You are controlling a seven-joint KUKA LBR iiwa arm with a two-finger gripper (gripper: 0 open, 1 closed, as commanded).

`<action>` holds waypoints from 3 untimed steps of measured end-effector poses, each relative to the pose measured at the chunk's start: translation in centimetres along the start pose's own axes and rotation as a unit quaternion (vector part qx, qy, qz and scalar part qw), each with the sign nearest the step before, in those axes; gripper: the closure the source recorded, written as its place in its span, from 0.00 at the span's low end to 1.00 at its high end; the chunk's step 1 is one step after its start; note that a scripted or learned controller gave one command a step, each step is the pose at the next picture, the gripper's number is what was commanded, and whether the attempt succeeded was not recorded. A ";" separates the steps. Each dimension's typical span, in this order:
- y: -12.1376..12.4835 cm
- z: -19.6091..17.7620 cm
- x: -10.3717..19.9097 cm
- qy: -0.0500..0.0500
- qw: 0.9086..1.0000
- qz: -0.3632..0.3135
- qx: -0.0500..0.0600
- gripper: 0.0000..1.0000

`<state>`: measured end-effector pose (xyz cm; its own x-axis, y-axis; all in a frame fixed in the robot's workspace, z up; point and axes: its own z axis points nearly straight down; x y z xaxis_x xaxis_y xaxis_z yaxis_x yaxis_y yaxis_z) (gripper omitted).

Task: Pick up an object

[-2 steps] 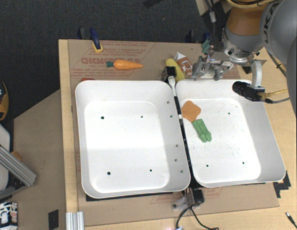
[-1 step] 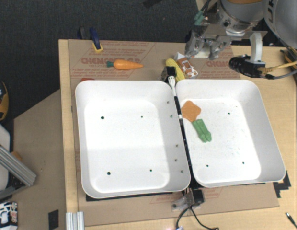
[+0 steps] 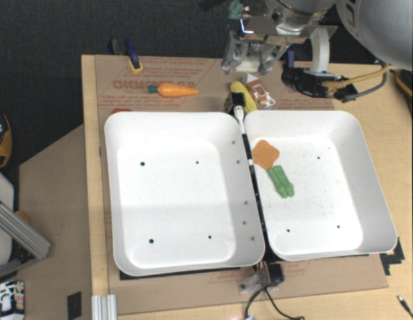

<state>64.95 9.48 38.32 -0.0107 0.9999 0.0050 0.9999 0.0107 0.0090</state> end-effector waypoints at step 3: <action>-12.7 -15.8 13.3 0.000 1.000 0.002 0.002 1.00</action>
